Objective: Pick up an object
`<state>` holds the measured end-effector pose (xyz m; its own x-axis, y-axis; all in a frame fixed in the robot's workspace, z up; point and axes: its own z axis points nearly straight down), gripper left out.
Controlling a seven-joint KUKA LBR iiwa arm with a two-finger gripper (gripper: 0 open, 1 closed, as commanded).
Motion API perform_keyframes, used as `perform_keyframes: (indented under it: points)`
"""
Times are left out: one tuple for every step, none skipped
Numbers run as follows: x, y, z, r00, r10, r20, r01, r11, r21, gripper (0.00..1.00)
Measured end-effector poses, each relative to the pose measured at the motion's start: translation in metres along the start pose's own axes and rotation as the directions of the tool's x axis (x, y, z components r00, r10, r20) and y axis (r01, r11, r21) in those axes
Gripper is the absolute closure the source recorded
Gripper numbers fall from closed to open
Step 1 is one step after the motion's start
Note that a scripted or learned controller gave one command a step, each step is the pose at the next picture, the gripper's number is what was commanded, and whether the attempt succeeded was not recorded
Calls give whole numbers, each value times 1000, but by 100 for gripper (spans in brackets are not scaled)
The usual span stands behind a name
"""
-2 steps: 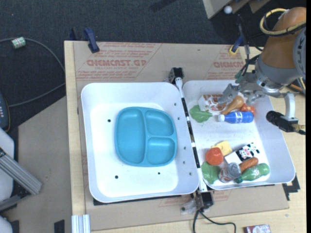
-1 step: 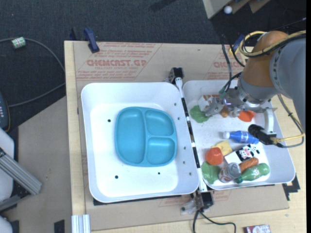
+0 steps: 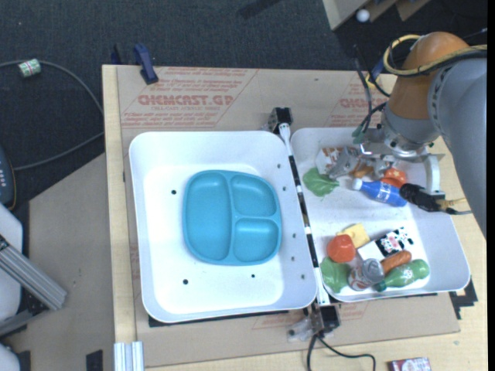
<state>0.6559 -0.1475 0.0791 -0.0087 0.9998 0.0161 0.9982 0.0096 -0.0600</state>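
The grey arm's gripper (image 3: 349, 161) hangs low over the far end of the right-hand white bin (image 3: 456, 263); whether it is released or clenched cannot be told, and nothing can be seen in its grasp. Just beside it, on the near side, lie a green leaf-shaped toy (image 3: 317, 182) and a blue bottle (image 3: 383, 192), with a small orange piece (image 3: 394, 177) touching the bottle. Nearer still to the camera, well apart from the gripper, a crowded heap fills the bin's front: a yellow block (image 3: 356, 233), a red-orange tomato (image 3: 341, 247), a black-and-white patterned block (image 3: 394, 243), a red sausage (image 3: 396, 260) and green pieces (image 3: 411, 271). To the gripper's left, past the bins' shared rims, the second bin (image 3: 151, 168) carries a blue divided plate (image 3: 230, 215). Both bins sit on a surface covered by brown cardboard (image 3: 124, 207) printed in red with "CHEMCAST GP" (image 3: 186, 99). A blue clamp (image 3: 145, 62) grips the far-left edge. Dark carpet (image 3: 193, 14) surrounds it, crossed by a cable (image 3: 77, 79).
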Motion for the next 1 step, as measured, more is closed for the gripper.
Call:
perform_keyframes:
  points:
    - [-15, 1, 0, 1000, -2, -5, 2, 1000, -2, 0]
